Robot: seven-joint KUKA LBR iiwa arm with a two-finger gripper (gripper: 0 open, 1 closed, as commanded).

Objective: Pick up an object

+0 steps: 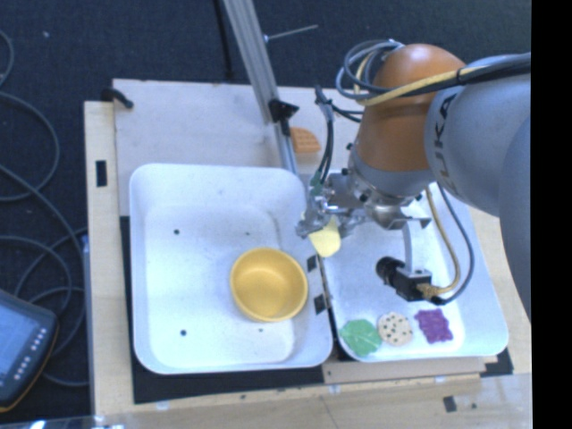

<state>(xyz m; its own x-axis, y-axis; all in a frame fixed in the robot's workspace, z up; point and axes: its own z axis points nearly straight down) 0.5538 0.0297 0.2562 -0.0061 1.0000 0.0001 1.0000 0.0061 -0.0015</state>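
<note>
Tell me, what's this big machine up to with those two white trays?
A grey and orange robot arm reaches in from the right, its hand over the divide between the two white bins. A small pale yellow object sits right at the hand's tip, apparently between its fingers, so it seems to have picked that up. A yellow bowl lies in the left bin. At the front of the right bin lie a green piece, a spotted cookie and a purple piece.

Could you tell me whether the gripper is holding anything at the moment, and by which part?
The gripper appears to hold a small pale yellow object by its upper end; the rest hangs below, above the divide between the two bins.
</note>
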